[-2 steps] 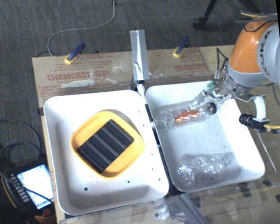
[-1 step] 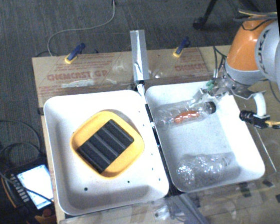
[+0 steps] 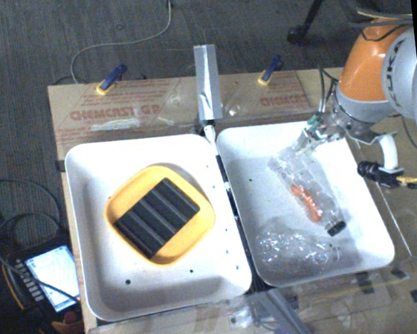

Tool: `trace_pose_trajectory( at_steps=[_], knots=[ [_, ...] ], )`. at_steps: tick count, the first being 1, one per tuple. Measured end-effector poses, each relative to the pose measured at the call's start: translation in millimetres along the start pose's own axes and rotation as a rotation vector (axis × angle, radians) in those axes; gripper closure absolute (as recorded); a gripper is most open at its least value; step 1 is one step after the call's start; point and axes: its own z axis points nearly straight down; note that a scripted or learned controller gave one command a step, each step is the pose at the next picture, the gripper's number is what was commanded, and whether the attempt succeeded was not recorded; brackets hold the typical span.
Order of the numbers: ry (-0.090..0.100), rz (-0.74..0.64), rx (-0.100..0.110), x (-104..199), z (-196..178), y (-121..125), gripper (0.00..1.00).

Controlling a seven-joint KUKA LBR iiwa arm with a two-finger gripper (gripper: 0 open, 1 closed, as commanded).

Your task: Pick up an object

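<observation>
- Crumpled clear wrap (image 3: 292,246) lies at the right bin's (image 3: 375,252) front edge.
- Beside it, a clear packet with orange contents (image 3: 308,188) slants upward, apparently pinched at its top by the gripper (image 3: 317,131).
- Yellow-rimmed black tray (image 3: 160,213) sits in the left bin (image 3: 102,287), untouched.

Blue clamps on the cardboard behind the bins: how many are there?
2. One blue clamp sits at the back edge of the cardboard behind the left bin; the other clamp sits behind the right bin.
</observation>
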Motion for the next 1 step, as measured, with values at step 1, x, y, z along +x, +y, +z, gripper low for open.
trace_pose_trajectory(
  at_steps=[1],
  knots=[
    [0.000, 0.000, 0.000, 0.0, 0.0, 0.0, 0.00]
  ],
)
